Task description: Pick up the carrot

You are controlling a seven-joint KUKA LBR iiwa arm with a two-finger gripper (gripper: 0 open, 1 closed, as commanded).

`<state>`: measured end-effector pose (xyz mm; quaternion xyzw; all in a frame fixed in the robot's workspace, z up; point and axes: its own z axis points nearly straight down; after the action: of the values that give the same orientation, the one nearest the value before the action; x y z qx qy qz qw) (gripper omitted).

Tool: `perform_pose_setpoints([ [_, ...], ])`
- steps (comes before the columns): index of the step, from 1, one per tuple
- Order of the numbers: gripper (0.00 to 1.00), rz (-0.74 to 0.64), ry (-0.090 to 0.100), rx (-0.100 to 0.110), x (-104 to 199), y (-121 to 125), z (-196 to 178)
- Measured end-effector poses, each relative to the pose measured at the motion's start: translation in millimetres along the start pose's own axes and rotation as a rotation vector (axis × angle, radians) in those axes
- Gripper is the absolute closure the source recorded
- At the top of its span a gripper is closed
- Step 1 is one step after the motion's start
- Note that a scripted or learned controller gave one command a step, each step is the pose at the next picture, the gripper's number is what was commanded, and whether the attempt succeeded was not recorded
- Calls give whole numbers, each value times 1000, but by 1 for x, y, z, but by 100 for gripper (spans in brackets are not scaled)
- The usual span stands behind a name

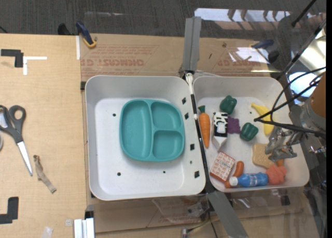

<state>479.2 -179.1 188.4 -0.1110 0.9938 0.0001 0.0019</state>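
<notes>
The carrot (204, 128) is orange with a green top. It lies lengthwise against the left wall of the right bin (244, 84), next to the divider between the bins. My gripper (280, 147) hangs low over the right side of that bin, above a tan slice of toast (261, 155). It is well to the right of the carrot, and several toys lie between the two. Nothing shows as held in it.
The right bin also holds a green pepper (227, 103), a black-and-white toy (221, 124), a purple piece (234, 126), a yellow banana (263, 115), a red-and-white box (223, 165) and a blue bottle (252, 180). A teal divided plate (152, 129) sits in the left bin. Scissors (17, 133) lie on the bench.
</notes>
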Motion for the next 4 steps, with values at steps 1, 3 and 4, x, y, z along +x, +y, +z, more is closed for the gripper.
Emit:
perform_pose_setpoints([
  [1, 100, 335, -1, 1, -56, -39, -22],
  [3, 100, -374, -3, 0, -168, -81, -197],
  [4, 100, -743, 0, -3, -93, -64, -91],
])
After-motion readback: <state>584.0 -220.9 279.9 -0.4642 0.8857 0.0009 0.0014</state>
